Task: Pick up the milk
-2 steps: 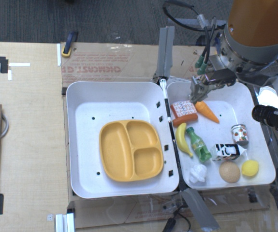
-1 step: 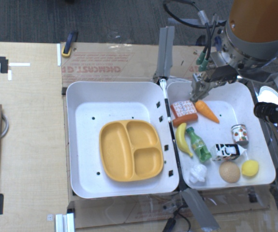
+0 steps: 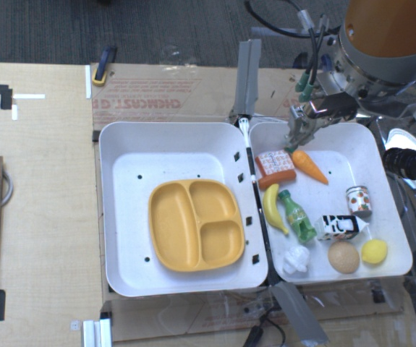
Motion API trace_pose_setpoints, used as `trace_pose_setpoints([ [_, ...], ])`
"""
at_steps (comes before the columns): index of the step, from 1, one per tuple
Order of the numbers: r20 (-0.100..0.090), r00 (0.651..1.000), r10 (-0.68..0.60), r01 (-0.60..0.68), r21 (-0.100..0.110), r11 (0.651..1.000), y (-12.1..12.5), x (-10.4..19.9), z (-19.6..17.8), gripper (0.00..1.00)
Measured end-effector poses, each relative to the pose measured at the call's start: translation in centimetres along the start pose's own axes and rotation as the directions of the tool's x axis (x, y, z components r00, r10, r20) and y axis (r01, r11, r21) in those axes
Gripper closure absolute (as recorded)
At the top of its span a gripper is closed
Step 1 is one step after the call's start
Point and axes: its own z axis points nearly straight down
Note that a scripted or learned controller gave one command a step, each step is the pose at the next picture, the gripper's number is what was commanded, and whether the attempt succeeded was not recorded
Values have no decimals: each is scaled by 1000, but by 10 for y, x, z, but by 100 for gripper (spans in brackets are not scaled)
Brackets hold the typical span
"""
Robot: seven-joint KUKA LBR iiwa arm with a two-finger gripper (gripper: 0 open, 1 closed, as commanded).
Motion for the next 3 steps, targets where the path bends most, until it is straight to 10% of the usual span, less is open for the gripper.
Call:
trace_pose_setpoints([
  [1,-8,969,-245,245,-24,969,36,-26,28,100],
  [2,-5,937,-349,348,-25,937,5,77,21,100],
  [3,-5,937,-349,349,-27,937,-12,12,22,100],
])
